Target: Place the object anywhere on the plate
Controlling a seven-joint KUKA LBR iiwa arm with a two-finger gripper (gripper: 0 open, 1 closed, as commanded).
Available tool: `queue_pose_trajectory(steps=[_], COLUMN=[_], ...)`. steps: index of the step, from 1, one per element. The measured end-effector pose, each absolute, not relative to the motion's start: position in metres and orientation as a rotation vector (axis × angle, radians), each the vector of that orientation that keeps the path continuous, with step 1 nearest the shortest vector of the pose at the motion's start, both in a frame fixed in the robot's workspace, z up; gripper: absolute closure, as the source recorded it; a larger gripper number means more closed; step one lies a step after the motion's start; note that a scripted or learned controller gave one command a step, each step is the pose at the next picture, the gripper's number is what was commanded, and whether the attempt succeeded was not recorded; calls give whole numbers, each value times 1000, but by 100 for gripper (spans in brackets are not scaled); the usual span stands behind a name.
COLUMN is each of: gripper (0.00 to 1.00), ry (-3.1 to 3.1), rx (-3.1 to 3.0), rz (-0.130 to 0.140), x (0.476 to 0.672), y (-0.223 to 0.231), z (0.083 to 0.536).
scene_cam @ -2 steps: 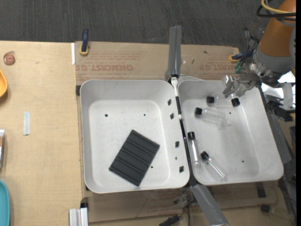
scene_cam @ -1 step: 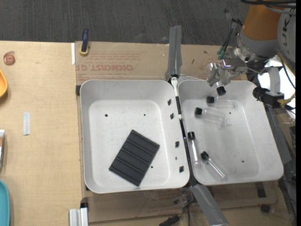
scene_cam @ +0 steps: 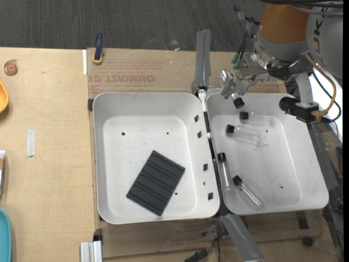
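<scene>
The pincer (scene_cam: 238, 93) is being held over the far left corner of the right bin (scene_cam: 305, 201); whether it is spread or pressed together cannot be told, and nothing is being seen between its tips. Just beside it, inside this bin, several clear plastic tubes with black caps (scene_cam: 246, 133) are lying, one near the far wall, one along the left wall, one near the front. They are probably light, stiff and slippery, so rolling is being expected; a tube should be taken across its middle. In the left bin (scene_cam: 109, 201) a dark ribbed plate (scene_cam: 156, 182) is lying flat, well apart from the tubes. Both bins are being carried by the desk (scene_cam: 49, 119).
</scene>
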State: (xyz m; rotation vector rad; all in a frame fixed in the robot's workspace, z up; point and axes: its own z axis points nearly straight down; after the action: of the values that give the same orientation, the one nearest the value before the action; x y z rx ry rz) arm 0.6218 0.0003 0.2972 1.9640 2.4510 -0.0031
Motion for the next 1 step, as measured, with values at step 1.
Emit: queue_pose_trajectory(steps=[1], gripper=[100], ry=[2503], rx=[1898], rz=[-4], x=[598], y=[90], z=[331])
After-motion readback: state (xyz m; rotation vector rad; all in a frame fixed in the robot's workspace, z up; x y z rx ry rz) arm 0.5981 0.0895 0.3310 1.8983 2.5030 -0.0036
